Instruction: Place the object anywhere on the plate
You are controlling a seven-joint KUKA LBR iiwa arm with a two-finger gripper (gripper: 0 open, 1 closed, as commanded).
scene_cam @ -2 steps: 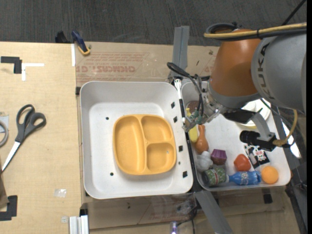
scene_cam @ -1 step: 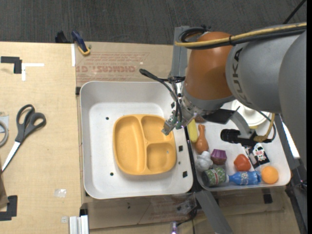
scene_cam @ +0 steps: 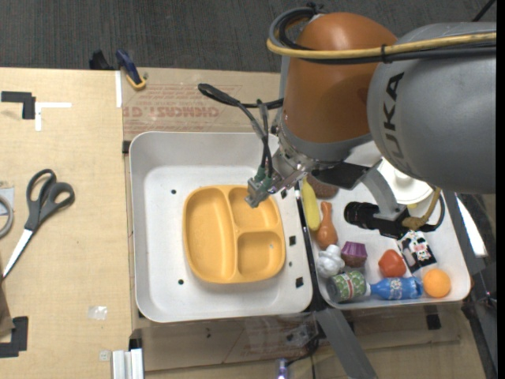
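Observation:
A yellow plate (scene_cam: 234,234) with three compartments lies in the left white bin (scene_cam: 154,235). The arm's orange and grey wrist hangs over the border between the two bins. My gripper (scene_cam: 259,187) reaches down from it to the plate's upper right rim. A small grey-green shape sits at the gripper's tip, just over that rim. Whether it is an object or part of the gripper is unclear. The arm's bulk hides the gripper from above.
The right bin (scene_cam: 454,294) holds several toys: a yellow corn cob (scene_cam: 311,204), an orange piece (scene_cam: 326,230), a purple cube (scene_cam: 354,253), a red pepper (scene_cam: 391,263), an orange ball (scene_cam: 436,283), a blue bottle (scene_cam: 398,289) and a can (scene_cam: 347,287). Scissors (scene_cam: 35,208) lie on the bench at left.

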